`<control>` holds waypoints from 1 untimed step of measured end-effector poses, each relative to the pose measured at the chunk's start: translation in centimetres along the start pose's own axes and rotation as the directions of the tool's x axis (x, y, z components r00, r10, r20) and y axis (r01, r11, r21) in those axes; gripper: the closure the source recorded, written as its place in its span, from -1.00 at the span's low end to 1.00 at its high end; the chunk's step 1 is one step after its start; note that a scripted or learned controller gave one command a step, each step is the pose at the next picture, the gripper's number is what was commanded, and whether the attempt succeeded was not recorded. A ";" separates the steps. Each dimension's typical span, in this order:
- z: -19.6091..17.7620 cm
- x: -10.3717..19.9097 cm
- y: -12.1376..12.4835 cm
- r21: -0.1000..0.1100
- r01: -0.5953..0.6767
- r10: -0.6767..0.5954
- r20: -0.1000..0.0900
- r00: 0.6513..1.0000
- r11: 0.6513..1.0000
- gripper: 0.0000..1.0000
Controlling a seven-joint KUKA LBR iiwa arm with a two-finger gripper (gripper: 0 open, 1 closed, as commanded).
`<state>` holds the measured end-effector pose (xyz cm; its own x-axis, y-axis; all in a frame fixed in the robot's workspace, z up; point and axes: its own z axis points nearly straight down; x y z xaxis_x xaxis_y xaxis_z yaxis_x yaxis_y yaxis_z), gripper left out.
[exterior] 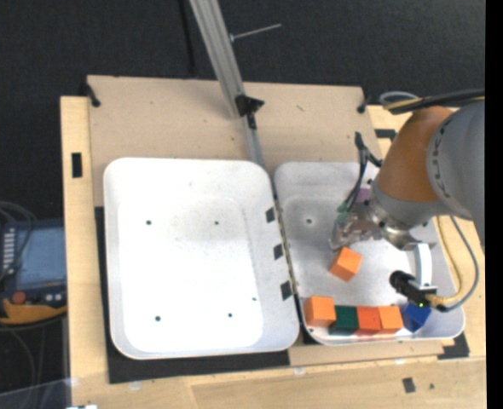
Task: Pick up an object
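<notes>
The pincer [350, 239] hangs over the right bin [303, 186], and an orange block [346, 264] sits tilted directly below its tip, touching or nearly touching it. Whether the fingers are spread or pressed together cannot be told: the wrist hides them, and no finger shows on either side of the block, so it would be a guess to say the block is gripped.

Further below the pincer, along the bin's near wall, a row of blocks lies packed edge to edge: orange [321, 310], green [346, 319], orange again [369, 319], a paler orange [390, 317] and blue [415, 316]. Away to the pincer's left is the left bin [124, 228], both bins resting on the worktop [81, 143].

The risk, as I judge it, lies in the block's tilt. Held by a corner or only nudged, it could twist and slip out on lifting, dropping back among the row. A descent onto its raised edge could also push it aside rather than capture it.

The arm [422, 173] comes in from the pincer's right, its orange band bent steeply downward so the wrist points nearly straight into the bin.
</notes>
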<state>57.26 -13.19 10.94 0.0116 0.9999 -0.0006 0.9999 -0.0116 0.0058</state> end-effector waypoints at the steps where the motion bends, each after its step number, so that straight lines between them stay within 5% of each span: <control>1: -5.7 0.5 1.0 -0.001 0.015 -0.015 0.001 1.000 1.000 1.00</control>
<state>58.25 -12.73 16.64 -0.0032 1.0000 -0.0013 1.0000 0.0032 0.0071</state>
